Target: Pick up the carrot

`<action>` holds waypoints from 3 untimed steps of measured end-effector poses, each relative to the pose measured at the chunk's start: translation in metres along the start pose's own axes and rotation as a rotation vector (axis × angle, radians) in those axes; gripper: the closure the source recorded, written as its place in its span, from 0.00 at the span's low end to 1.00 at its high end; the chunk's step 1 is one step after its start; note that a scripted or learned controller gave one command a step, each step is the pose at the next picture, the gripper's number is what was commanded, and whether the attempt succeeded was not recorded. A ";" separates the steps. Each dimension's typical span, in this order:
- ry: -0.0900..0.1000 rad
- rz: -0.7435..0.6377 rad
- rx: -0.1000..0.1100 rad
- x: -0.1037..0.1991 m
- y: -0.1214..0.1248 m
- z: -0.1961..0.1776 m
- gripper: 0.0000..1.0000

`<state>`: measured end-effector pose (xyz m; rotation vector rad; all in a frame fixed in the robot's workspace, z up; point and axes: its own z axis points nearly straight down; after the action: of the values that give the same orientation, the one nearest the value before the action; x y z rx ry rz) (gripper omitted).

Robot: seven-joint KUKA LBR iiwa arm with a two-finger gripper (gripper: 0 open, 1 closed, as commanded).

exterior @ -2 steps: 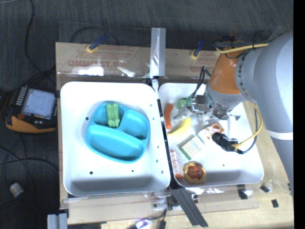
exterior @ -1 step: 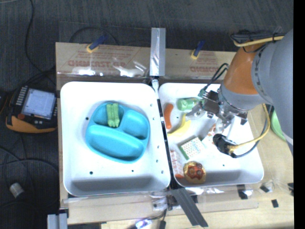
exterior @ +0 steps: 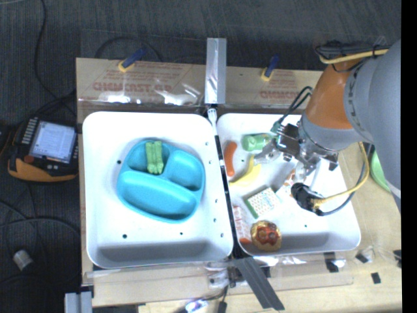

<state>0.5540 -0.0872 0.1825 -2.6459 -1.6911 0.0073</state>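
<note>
So the landmark here is the short orange carrot [exterior: 230,159], which is lying lengthwise against the left wall of the right-hand shallow white bin [exterior: 339,237]. Nothing's been picked up yet as far as can be judged, so the whole grab is left to do.

Far to the left of the carrot, in the other white bin [exterior: 104,240], a blue divided plastic plate [exterior: 163,184] is seen with a green bean-like vegetable [exterior: 154,156] tucked in its upper compartment. Just right of the carrot a yellow banana-shaped toy [exterior: 247,173] is found, nearly touching it, which could get in the way of a clean pinch. A pale green lump [exterior: 255,141] is sitting up and to the right, a small white patterned packet [exterior: 262,203] below right, and a red-and-yellow round fruit [exterior: 264,234] well below.

Further right, the grey two-finger gripper [exterior: 285,143] is hung over the bin, near the carrot but not on it. Whether it's spread or closed can't be told.
</note>
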 end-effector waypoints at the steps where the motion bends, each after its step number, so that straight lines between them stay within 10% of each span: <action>1: 0.000 0.003 0.002 0.019 -0.057 0.000 0.00; 2: 0.001 0.102 0.003 0.010 -0.083 0.001 0.00; 3: -0.003 0.404 0.000 0.003 -0.017 -0.008 0.00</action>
<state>0.5398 -0.0769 0.1902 -2.9337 -1.1275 0.0117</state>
